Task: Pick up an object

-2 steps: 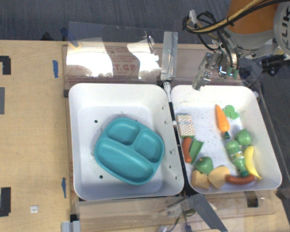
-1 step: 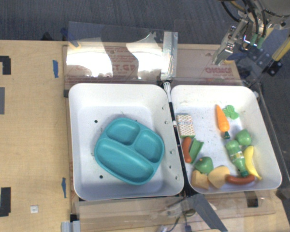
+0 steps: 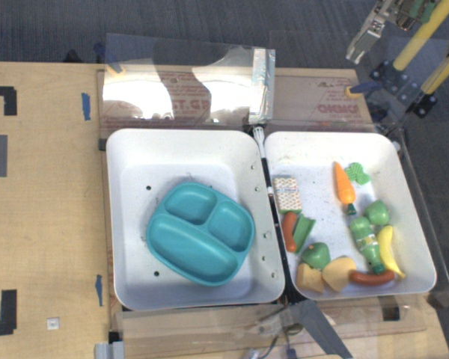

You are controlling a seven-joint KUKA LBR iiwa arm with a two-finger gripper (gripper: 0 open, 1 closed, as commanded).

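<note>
Wooden bench (image 3: 45,200) carries two white bins (image 3: 127,163); left holds a teal tray (image 3: 200,232). Gripper (image 3: 367,32) is raised top right, grip state indeterminable.

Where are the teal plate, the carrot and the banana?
teal plate (image 3: 200,232), camera view, on the divider ridge.
carrot (image 3: 343,185), camera view, middle of its orange body.
banana (image 3: 389,250), camera view, mid-curve.

Tabletop (image 3: 45,200): tan board surface, bare on the left, with black tape marks near its left edge and short blue tape strips.
Left bin (image 3: 127,155): white, shallow — sits on the tabletop, touching its neighbour along the middle.
Right bin (image 3: 314,152): white, shallow — sits just beside the left bin.
Cardboard (image 3: 314,103): flat brown sheet behind both bins, partly under shiny clear plastic (image 3: 187,84).
</note>
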